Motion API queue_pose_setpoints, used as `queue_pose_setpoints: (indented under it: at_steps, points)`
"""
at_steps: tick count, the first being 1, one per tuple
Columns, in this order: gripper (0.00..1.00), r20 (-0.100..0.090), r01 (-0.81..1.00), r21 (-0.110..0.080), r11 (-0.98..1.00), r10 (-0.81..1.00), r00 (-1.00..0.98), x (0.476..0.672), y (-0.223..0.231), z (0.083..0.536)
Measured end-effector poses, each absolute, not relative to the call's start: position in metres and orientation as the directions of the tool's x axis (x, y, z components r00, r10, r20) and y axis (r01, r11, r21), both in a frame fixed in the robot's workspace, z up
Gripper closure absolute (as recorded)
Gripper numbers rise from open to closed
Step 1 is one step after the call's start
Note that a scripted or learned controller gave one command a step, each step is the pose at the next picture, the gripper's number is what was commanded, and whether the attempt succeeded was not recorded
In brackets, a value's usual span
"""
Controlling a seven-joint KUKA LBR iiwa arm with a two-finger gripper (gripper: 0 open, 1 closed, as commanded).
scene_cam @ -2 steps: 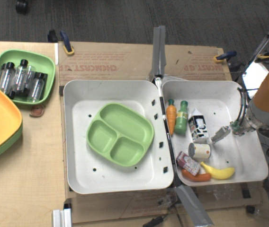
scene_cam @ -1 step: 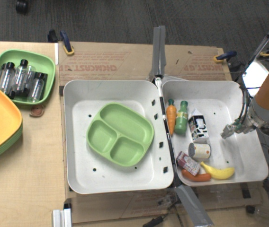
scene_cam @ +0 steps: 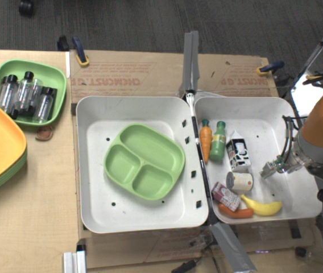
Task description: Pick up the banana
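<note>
Gripper [scene_cam: 270,168] is seen low over the right bin [scene_cam: 275,108], nothing held; finger state can't be made out tbh. Banana [scene_cam: 262,207] is parked at the near edge, touching a red thing [scene_cam: 235,211]. Approach step, probably — a shift toward the near edge is needed.

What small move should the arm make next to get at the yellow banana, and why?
Probably ease the gripper down the view and slightly left, until it is over the yellow curved banana. The gripper sits by the right white bin's right side, apart from the banana, which lies near the front wall beside a white cup and a red item.
</note>
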State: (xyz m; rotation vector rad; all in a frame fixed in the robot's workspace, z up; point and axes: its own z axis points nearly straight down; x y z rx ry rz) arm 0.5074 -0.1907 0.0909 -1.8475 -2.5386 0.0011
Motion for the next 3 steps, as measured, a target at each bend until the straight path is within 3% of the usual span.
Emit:
queue_pose_setpoints:
  at_steps: [1,2,3]
  points:
    - [1.00,-0.001,0.968,0.000,0.250,0.968,-0.250,0.545,-0.222,0.092]
    - [1.00,0.000,0.969,-0.001,0.246,0.969,-0.246,0.514,-0.206,0.091]
    - [1.00,-0.001,0.984,0.000,0.178,0.984,-0.178,0.548,-0.217,0.092]
